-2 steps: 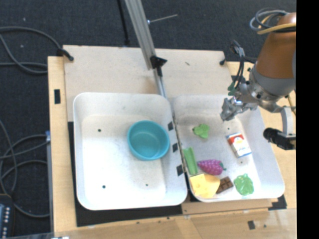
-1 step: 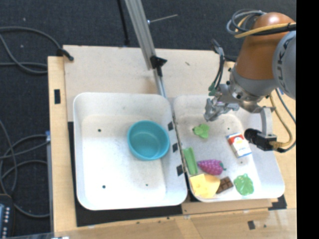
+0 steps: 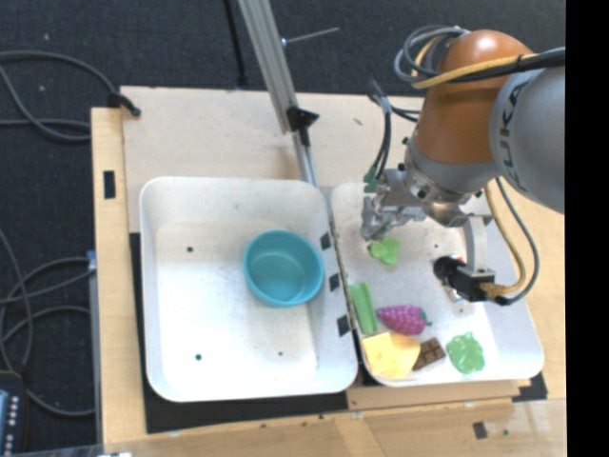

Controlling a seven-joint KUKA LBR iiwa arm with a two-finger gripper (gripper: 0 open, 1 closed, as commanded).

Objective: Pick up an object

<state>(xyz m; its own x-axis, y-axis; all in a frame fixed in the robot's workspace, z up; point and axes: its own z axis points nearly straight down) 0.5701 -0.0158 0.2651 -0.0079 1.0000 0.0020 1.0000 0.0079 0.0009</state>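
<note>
Where the gripper [image 3: 379, 225] hangs, a green piece [image 3: 385, 250] (leafy-looking) just beneath.

Bright even light, soft shadows, slightly blurry

Small light-green object [image 3: 385, 250] lying in right bin's upper left part, directly beneath gripper [image 3: 378, 228]; leafy, crumpled outline; apart from the other items nearer the bin's front.

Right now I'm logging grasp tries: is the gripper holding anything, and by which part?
Cannot be told. The gripper hangs just above a small green item in the right bin, but no hold shows.
</note>
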